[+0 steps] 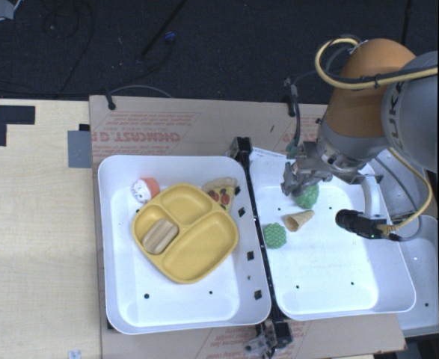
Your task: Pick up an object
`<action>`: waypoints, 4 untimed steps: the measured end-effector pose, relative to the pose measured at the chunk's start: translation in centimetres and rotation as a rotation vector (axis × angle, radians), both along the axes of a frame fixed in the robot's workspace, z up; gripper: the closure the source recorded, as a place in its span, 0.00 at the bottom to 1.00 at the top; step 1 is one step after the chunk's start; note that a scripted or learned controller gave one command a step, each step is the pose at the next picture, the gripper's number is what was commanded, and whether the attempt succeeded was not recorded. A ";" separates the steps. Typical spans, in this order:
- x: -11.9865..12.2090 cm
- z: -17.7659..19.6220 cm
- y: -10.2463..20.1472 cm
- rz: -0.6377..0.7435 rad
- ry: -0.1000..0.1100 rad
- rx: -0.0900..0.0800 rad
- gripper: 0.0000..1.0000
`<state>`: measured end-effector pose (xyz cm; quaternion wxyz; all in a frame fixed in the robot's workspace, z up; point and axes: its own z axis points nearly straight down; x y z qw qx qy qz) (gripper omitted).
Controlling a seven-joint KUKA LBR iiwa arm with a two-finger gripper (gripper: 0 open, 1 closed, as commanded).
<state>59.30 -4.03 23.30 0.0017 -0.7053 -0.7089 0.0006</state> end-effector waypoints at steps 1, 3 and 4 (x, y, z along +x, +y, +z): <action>1.7 0.1 4.7 0.000 -0.002 0.000 1.00; 4.2 0.4 15.0 0.000 -0.002 0.000 1.00; 4.1 0.4 14.7 -0.002 0.000 -0.002 0.00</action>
